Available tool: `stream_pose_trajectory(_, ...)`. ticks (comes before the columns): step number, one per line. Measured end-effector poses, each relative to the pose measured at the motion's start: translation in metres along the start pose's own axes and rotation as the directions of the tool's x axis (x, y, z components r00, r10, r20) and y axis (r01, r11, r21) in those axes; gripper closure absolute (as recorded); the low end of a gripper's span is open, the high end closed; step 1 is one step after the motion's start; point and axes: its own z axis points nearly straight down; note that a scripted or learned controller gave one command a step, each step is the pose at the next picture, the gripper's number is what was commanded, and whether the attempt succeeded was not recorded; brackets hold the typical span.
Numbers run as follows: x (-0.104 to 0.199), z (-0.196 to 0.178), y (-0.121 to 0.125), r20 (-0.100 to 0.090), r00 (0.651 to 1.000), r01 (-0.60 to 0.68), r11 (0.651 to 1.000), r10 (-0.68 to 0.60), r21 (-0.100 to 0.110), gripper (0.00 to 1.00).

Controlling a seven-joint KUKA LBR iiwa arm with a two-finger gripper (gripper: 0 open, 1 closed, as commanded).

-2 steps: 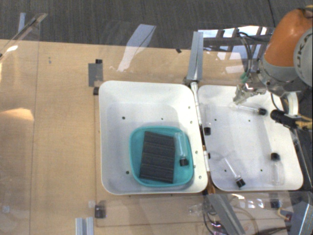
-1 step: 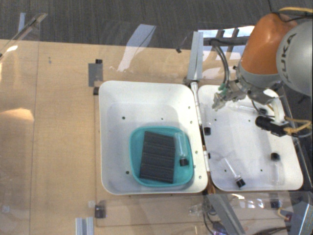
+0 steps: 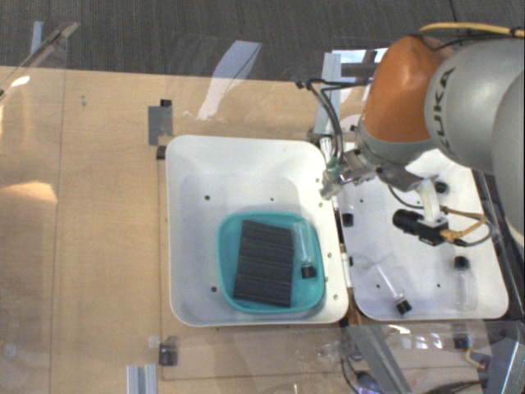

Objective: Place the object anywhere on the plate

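Two white bins sit side by side on the table [image 3: 82,220]. Left bin [image 3: 193,220] has a teal plate [image 3: 225,249] w/ a dark ribbed block [image 3: 264,263] and a clear tube w/ black cap [image 3: 305,253] lying on it, so likely placed already. Pincer [image 3: 332,179] sits over the divide btwn bins; can't tell its state.

A robotics lab is shown. A KUKA arm [image 3: 459,97] is mounted at a wooden worktop [image 3: 82,220]. Two white bins [image 3: 189,179] are fixed there, above grey carpet [image 3: 205,6].
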Motion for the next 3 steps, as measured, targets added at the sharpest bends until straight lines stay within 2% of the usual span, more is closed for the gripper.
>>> stream_pose_trajectory(1,0.084,0.001,-0.016,-0.001,0.997,0.078,0.997,-0.078,0.001,1.00)
stream_pose_trajectory(2,0.084,0.001,-0.016,-0.001,0.997,0.077,0.997,-0.077,0.001,0.00)
stream_pose_trajectory(3,0.012,-0.064,-0.044,0.003,0.997,0.076,0.997,-0.076,-0.004,0.00)
